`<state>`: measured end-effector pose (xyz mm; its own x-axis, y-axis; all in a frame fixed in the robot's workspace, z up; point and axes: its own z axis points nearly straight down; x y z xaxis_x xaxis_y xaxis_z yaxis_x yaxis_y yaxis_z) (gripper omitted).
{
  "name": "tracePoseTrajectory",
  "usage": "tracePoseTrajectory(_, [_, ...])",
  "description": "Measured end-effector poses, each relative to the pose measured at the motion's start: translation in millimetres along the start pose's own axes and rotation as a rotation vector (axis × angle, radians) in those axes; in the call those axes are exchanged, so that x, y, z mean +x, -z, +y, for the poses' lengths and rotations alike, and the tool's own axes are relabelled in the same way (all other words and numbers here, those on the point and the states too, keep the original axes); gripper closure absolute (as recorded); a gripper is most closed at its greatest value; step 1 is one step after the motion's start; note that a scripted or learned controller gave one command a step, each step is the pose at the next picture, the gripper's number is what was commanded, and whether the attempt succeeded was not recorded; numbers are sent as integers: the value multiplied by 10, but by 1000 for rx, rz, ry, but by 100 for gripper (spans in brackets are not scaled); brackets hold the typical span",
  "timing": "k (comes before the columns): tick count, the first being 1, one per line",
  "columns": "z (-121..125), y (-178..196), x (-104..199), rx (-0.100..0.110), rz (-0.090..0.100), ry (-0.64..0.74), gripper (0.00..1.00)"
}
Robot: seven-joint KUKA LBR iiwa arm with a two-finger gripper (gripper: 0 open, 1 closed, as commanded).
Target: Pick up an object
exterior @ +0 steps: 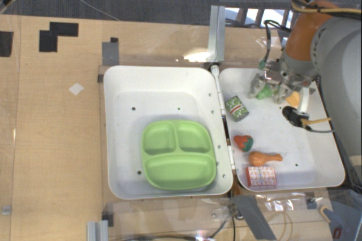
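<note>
My gripper (270,89) is low in the right bin (317,169), over something green.
I cannot tell its state; I should lift slowly and straight.

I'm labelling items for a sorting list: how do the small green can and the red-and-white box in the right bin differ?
The green can is rounded and dark green; the red-and-white box is flat-sided and rectangular. The can lies tilted near the divider in the upper part of the right bin; the box lies at the bin's near edge. Both lie apart from the gripper.
</note>
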<state>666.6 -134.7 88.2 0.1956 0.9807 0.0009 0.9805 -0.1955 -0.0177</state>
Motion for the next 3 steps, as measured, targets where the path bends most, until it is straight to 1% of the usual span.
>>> tracePoseTrajectory(1, [-28,68,-2,15,-2,6,100])
tracePoseTrajectory(2, [-488,954,526,-19,-3,332,100])
tracePoseTrajectory(3, [-789,1049,195,-19,-6,600,100])
